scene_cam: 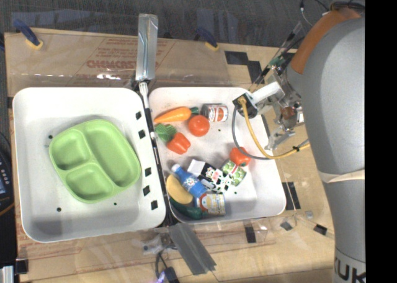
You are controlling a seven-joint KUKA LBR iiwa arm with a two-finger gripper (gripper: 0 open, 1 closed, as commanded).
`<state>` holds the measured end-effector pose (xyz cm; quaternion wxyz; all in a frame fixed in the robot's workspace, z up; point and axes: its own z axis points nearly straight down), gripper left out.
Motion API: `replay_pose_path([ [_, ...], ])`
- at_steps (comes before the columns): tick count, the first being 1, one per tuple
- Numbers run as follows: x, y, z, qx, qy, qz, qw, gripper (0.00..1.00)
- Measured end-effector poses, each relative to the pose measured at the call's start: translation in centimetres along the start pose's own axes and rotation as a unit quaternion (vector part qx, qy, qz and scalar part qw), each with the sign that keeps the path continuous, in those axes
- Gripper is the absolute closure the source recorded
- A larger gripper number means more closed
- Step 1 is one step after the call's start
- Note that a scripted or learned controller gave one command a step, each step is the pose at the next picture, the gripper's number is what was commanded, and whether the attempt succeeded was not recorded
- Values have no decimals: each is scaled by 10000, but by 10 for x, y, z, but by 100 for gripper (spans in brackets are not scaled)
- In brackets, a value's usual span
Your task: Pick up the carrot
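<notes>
Two white bins sit side by side; the right bin [273,198] holds all the loose stuff. Nearest you, at its front edge, there's a pile: a small can [214,203], a blue bottle [186,180], a yellow banana-like piece [176,190] and a cow-print carton [218,176]. They lean on each other, probably just dumped in, so don't read any order into it. A strawberry [239,156] lies just behind the carton.

The left bin [31,213] holds a green divided plate [93,159], flat and level in the middle.

Mid-bin on the right you get a red pepper [178,144] with a green top and a tomato [198,125], close together but apart from the front pile.

The gripper [284,125] hangs over the right bin's right rim, well apart from the target, with a yellow cable [248,133] looping below it. You can't tell whether it's spread or pressed together; the view is too cluttered there. Nothing is visibly held. My read: the approach isn't started yet.

Farthest back is the carrot [173,115], in the far left corner of the right bin, near the divider between the bins. It's orange and tapered and lies flat, long axis roughly left-right, with a green stub at its right end. That end is just beside a second can [217,113], and the tomato is just in front. The left half looks freer, so that's likely the cleaner grab spot, though the bin wall is close.
</notes>
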<state>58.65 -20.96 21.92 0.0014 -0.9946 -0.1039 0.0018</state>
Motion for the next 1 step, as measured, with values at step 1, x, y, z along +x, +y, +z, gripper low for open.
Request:
replay_pose_path([
  [1, -12, -20, 30, 15, -22, -92, 10000, 0],
])
